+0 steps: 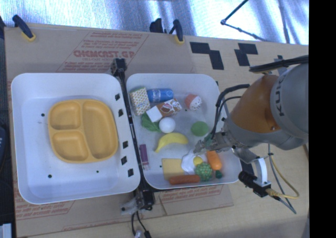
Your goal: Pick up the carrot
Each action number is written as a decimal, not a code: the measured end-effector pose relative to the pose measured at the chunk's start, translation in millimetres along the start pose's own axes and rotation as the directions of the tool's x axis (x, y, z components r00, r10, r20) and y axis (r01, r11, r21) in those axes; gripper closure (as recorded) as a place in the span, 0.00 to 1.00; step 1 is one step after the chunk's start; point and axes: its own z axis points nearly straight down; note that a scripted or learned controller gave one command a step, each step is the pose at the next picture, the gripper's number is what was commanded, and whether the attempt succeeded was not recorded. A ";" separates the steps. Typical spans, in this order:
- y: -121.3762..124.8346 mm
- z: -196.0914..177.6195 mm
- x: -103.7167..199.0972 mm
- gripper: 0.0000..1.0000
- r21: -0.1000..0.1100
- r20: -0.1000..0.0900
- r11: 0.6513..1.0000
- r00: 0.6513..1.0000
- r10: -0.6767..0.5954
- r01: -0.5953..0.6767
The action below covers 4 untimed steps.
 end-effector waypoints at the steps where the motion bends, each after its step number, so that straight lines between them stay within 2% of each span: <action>1: 7.3 -137.0 33.3 1.00 -0.004 0.003 0.995 0.995 0.098 -0.098; 2: 7.1 -136.7 33.3 0.00 -0.003 0.003 0.995 0.995 0.098 -0.098; 3: -0.9 -14.9 27.6 0.00 0.002 0.001 0.999 0.999 0.051 -0.051; 4: -3.5 18.4 -3.4 0.00 0.000 -0.001 0.971 0.971 -0.240 0.240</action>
